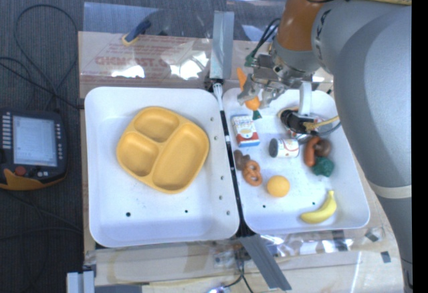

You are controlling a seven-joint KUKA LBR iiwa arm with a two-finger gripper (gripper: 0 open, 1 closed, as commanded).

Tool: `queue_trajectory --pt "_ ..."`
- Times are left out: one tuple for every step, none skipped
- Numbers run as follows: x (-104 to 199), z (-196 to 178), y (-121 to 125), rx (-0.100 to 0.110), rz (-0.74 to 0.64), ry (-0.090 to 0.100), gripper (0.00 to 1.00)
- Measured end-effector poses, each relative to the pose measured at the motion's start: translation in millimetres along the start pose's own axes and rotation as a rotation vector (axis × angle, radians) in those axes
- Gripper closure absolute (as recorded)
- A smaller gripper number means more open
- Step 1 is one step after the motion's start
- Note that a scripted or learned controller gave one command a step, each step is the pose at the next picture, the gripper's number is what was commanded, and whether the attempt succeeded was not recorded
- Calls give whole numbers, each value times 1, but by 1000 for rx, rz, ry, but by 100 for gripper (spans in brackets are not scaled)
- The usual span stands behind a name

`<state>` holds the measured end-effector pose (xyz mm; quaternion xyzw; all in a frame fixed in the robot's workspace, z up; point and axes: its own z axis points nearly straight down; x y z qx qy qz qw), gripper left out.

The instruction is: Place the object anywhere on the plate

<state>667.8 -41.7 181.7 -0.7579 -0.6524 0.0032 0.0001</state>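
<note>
Camera view: looks down at a slant on my counter [93, 44] with two white bins side by side.
Left bin [107, 218]: carries the yellow plate [162, 148], three compartments, lying near the middle, nothing on it.
Right bin [348, 211]: carries the loose things and my end effector.
My arm [374, 64]: grey, with the orange band [297, 11] above the wrist, coming in from 3 o'clock.
End effector [257, 94]: low over the 11 o'clock corner of the right bin; I cannot tell how far the fingers are parted.
Small orange piece [252, 104]: right at my fingertips, with a green bit just below it; whether I have hold of it I cannot tell.
Small carton [245, 130]: at 6 o'clock from the end effector, close to the wall between the bins.
Pretzel [250, 170]: at 6 o'clock from the carton.
Orange ball [277, 186]: at 4 o'clock from the pretzel, near it.
Banana [319, 210]: at the bin's 5 o'clock corner.
Small can [284, 147]: lying on its side mid-bin.
Brown and green bits [319, 154]: at 3 o'clock from the can, beside each other.
Pendant [30, 148]: on the floor at 9 o'clock, well apart from the bins.
</note>
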Motion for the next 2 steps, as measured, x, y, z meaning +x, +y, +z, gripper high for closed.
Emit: queue_trajectory --pt "63 -1 -47 -2 155 -2 100" --pt "65 0 -47 -1 154 0 0"
